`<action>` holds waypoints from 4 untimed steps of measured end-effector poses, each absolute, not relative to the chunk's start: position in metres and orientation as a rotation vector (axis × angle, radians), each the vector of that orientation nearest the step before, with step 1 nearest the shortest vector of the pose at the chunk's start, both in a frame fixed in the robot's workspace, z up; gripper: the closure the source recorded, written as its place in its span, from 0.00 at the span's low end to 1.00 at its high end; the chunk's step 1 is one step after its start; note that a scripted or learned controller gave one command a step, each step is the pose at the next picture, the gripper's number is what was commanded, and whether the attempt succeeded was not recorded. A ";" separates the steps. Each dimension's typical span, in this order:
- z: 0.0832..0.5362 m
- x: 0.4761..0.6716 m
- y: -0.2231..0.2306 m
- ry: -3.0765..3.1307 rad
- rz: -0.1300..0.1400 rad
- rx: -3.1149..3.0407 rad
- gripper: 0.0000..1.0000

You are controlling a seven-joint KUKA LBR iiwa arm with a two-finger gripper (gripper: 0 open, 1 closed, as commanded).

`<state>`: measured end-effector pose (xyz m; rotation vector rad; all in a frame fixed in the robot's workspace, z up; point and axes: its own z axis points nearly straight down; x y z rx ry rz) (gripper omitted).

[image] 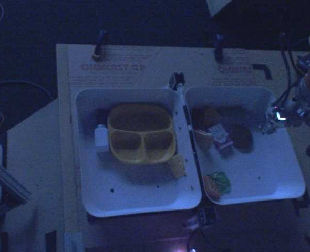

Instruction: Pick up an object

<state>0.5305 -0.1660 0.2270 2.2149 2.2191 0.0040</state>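
Observation:
The scene is dim and blue. My gripper [273,121] hangs at the right rim of the right bin [270,180], near its far right corner, with nothing seen between its fingers. In that bin lie a small dark carton [221,138], a round brown object [242,137], a tan piece [203,137] by the divider and a green and orange item [216,184] near the front. The left bin [123,196] holds a yellow divided tray [141,133], a small white bottle [101,137] and a yellow wedge [177,165].
Both bins sit on a pale board [139,67] held by two clamps at the back. A black bar [187,125] runs between the bins. Cables hang at the far right by the arm [308,88].

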 end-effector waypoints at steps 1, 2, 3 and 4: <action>0.230 0.557 -0.113 2.226 0.005 2.212 1.00; 0.224 0.570 -0.051 2.229 0.005 2.212 1.00; 0.214 0.586 -0.001 2.227 0.004 2.213 1.00; 0.231 0.602 0.050 2.227 0.008 2.213 1.00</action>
